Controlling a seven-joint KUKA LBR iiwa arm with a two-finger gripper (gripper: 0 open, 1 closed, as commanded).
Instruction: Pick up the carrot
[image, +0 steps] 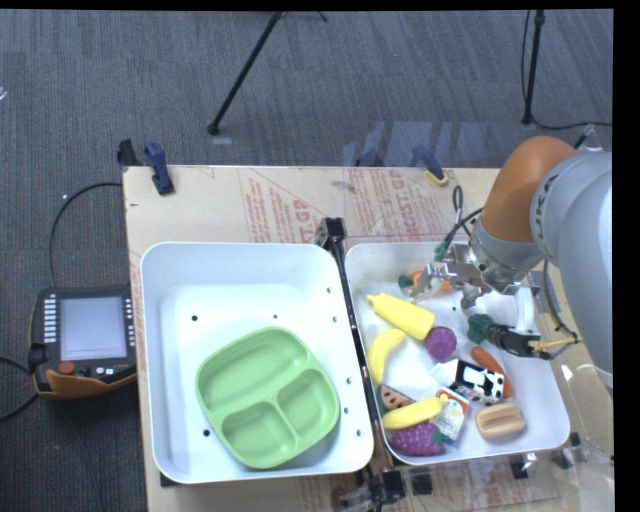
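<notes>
With its claw state impossible to tell, the grey two-finger gripper (468, 283) hovers upper right over crowded toys, so it may snag neighbours instead of the orange plastic carrot (490, 366).

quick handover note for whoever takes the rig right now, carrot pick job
Gripper: low over the right bin's upper part; finger state unreadable, nothing seen held.
Carrot: lying in the right bin near its right wall, beside the black-and-white cow toy, apart from the gripper.
Left bin holds the green divided plate.
Done: nothing yet.
Left: move to the carrot, grasp, lift.
</notes>
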